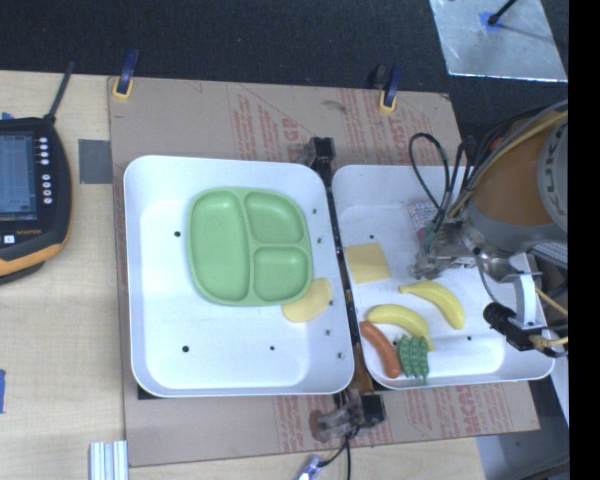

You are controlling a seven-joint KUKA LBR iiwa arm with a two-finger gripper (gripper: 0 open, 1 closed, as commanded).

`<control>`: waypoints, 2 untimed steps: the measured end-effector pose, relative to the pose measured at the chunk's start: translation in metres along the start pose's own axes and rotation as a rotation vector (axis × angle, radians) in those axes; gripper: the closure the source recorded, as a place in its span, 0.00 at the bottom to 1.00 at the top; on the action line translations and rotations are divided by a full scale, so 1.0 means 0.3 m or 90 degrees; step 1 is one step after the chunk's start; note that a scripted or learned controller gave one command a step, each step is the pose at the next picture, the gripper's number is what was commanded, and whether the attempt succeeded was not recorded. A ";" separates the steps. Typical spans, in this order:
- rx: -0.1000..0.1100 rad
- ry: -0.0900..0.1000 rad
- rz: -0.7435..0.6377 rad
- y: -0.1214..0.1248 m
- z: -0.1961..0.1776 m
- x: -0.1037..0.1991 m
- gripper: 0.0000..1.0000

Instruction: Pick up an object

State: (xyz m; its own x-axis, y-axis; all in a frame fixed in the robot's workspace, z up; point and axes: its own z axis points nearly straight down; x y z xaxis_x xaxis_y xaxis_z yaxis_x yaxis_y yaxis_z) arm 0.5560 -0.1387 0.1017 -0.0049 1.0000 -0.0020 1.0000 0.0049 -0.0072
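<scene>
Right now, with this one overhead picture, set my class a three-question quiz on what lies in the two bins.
1. True or false: the green divided plastic plate lies in the right white bin.
2. How many yellow toy bananas lie in the right bin?
3. Which sits against the orange toy sausage? A) green ridged toy vegetable B) pale yellow square slice C) pale yellow round piece

Key: 1 false, it lies in the left white bin. 2 two. 3 A.
</scene>
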 end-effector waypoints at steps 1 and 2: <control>0.000 0.000 0.000 0.000 0.000 0.000 0.00; -0.002 0.001 0.000 -0.197 0.037 -0.042 0.00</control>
State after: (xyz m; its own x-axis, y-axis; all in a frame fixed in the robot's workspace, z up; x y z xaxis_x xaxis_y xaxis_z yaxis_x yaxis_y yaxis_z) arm 0.4969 -0.1517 0.0912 -0.0050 1.0000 0.0000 1.0000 0.0050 -0.0047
